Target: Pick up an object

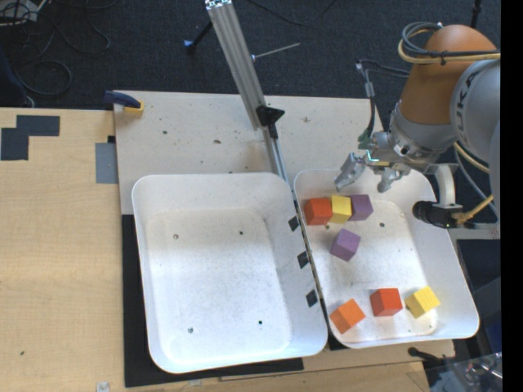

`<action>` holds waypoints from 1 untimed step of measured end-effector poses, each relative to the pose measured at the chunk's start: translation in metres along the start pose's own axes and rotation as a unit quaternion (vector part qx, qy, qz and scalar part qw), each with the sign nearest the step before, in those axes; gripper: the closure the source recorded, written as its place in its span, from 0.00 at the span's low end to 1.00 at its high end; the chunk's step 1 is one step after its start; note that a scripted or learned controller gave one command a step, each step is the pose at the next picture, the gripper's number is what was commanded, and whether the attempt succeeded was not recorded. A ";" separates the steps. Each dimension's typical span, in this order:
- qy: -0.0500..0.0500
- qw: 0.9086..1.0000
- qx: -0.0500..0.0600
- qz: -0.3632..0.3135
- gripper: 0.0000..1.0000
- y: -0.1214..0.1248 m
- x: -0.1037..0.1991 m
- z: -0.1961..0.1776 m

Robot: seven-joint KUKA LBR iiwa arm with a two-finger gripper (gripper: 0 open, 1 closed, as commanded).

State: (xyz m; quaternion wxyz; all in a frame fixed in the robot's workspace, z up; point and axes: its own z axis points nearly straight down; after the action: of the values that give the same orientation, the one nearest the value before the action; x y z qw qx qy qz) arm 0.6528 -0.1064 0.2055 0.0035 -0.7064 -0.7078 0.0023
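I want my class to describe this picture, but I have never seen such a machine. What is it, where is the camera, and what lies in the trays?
This is a factory-style robot arm, grey with an orange band, reaching in from the right. One fixed camera looks down at a slant on a bench with two shallow white trays. The claw, its fingers spread, hangs over the far edge of the right tray and holds nothing. That tray contains seven small blocks: a red, yellow and purple one in a row, a lone purple one, and orange, red and yellow ones near the front.
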 end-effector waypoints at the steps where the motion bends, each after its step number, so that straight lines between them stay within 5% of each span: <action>1: -0.001 1.000 -0.002 -0.001 0.00 0.001 0.000 -0.003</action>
State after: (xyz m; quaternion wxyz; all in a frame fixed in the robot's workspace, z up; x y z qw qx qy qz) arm 0.6538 -0.1064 0.2085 0.0014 -0.7058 -0.7084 0.0011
